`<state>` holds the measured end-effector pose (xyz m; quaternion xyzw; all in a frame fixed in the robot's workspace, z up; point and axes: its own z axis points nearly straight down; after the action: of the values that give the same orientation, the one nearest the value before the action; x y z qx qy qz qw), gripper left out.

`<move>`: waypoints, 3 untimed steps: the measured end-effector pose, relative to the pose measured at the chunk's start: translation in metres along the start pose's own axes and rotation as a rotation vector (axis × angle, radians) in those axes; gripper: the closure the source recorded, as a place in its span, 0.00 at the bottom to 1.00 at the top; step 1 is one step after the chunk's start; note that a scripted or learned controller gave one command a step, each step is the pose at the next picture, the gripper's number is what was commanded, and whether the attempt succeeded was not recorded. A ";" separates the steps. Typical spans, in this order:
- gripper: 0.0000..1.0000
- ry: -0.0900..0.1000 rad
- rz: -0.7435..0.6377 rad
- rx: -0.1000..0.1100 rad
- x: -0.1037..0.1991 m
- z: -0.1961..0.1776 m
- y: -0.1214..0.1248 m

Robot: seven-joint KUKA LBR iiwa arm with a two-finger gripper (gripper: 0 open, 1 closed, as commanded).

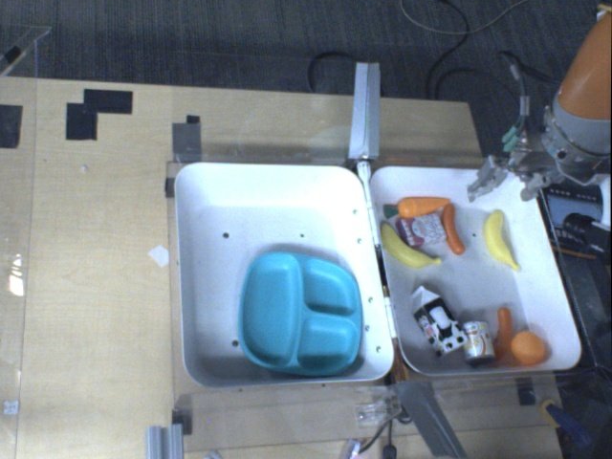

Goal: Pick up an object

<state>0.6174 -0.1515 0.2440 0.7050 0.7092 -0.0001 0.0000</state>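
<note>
My gripper hangs over the far edge of the right bin, open, with nothing between its fingers. Just below and right of it lies a yellow banana. At the bin's far left an orange carrot rests against a dark red snack pack, a second carrot and another banana. At the near side sit a black-and-white cow toy, a small can, a thin carrot and an orange.
The left bin holds a blue divided tray toward its near side. A metal divider post stands between the bins at the back. Cables lie on the floor beyond the bench.
</note>
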 end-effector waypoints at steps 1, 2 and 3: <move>0.00 -0.001 0.163 -0.003 0.054 -0.107 -0.041; 0.00 0.000 0.181 0.001 0.080 0.034 0.004; 0.00 0.000 0.131 -0.004 0.059 0.135 0.027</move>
<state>0.6440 -0.0918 0.1086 0.7501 0.6613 0.0013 0.0012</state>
